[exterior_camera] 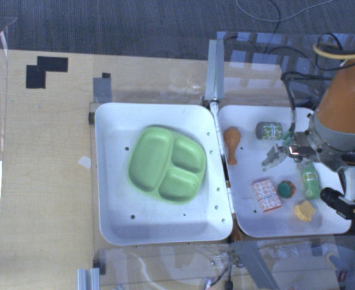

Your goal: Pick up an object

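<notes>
While the arm (345, 104) reaches in from the right with most of its body cut off by the frame edge, the gripper (275, 156) hangs over the right bin (248, 222), its fingers (268, 158) pointing left and spread a little, nothing seen between them; they are small and blurry, so the gap is hard to judge. Just above the fingers lies a grey-green can (268, 130) on its side, label unreadable. Left of the fingers, near the divider between the bins, lies an orange-brown drumstick-shaped toy (231, 144). Below the fingers sits a small red-and-white patterned box (266, 195), and just right of it a round teal-and-red item (286, 190), too small to identify. Right of the fingers and partly under the wrist lies a green bottle (310, 183), its top end hidden by the gripper body. Below that bottle sits a yellow lump (305, 211), shape unclear. Well left of the fingers, the left bin (111, 222) holds a light green divided plate (167, 164) with three compartments. Both bins sit on a wooden bench (38, 174); clear panels blur its edges.
</notes>
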`<move>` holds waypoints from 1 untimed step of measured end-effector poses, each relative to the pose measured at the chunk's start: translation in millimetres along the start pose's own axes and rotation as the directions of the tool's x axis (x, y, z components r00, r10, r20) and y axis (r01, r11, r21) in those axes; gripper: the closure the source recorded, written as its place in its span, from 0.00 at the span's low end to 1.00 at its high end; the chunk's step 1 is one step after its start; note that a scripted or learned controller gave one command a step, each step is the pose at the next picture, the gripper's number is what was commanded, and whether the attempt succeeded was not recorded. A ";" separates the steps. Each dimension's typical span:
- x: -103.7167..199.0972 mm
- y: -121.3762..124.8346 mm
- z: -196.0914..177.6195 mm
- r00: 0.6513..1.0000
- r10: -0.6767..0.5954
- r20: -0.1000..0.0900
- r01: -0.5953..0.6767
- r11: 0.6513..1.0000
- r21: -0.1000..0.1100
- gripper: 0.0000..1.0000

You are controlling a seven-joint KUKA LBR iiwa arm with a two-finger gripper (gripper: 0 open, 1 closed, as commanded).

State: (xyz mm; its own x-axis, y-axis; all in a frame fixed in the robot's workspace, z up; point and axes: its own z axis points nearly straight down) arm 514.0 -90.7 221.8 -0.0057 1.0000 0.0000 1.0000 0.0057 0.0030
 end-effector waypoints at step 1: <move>-0.2 -27.3 117.2 1.000 0.008 -0.001 -0.008 1.000 0.002 0.00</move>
State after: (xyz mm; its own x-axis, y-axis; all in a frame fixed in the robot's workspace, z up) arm 487.0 -91.1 104.6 0.0021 1.0000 0.0005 1.0000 -0.0021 0.0008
